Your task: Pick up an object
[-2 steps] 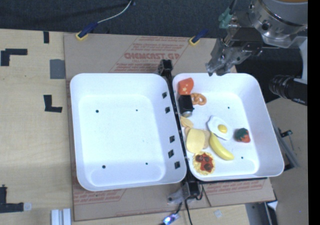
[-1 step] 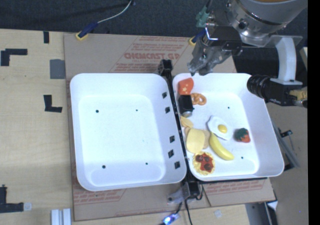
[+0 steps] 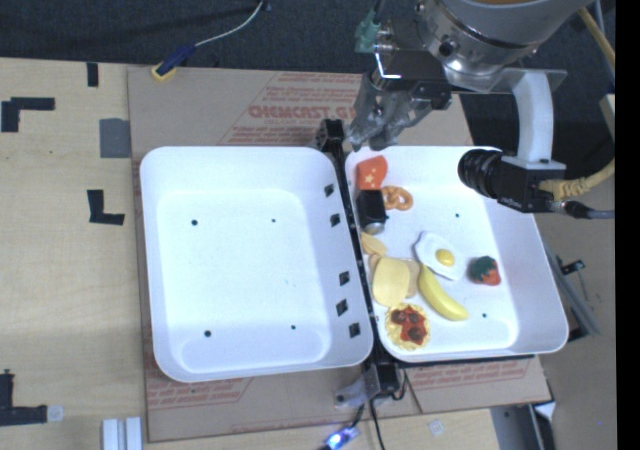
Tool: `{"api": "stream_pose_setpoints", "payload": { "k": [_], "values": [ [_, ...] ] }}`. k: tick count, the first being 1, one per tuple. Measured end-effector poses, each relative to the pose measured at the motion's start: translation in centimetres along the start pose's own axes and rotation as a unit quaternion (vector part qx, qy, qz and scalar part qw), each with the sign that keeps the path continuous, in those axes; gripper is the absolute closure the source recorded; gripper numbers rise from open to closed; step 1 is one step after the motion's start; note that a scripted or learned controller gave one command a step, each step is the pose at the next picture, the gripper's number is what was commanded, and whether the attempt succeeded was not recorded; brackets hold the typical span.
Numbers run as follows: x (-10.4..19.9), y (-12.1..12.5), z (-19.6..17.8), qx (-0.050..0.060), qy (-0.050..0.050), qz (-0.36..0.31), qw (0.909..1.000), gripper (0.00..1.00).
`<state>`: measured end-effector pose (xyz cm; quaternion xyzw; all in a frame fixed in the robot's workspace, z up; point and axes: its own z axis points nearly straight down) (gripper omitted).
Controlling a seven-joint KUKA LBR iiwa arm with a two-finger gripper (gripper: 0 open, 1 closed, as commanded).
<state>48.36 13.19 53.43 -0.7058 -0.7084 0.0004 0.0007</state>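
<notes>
Reaching in from two o'clock, the grey arm [image 3: 500, 8] hangs its gripper [image 3: 378, 128] above the right bin's [image 3: 520, 268] far-left corner, just at twelve o'clock of a red toy [image 3: 371, 173]. Whether the tool is spread or pressed together cannot be told. A banana [image 3: 441, 296] and fried egg [image 3: 438, 258] lie toward five o'clock, well apart from it.

Left bin open, right bin crowded on its 9 o'clock side

Left bin [image 3: 240, 268] floor bare all round. Right bin [image 3: 520, 268]: tomato [image 3: 371, 173], pretzel [image 3: 397, 199], black block [image 3: 371, 209], cheese [image 3: 392, 280], egg [image 3: 438, 257], banana [image 3: 440, 296], pizza [image 3: 408, 326] packed along divider; strawberry [image 3: 485, 271] at 3; free at 1 and 5.
</notes>
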Motion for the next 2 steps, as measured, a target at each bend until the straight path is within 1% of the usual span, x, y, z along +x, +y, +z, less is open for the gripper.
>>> {"api": "stream_pose_setpoints", "payload": {
  "k": [2],
  "values": [
    [6.2,0.0,0.0,0.0,0.0,0.0,1.0,1.0]
  ]
}}
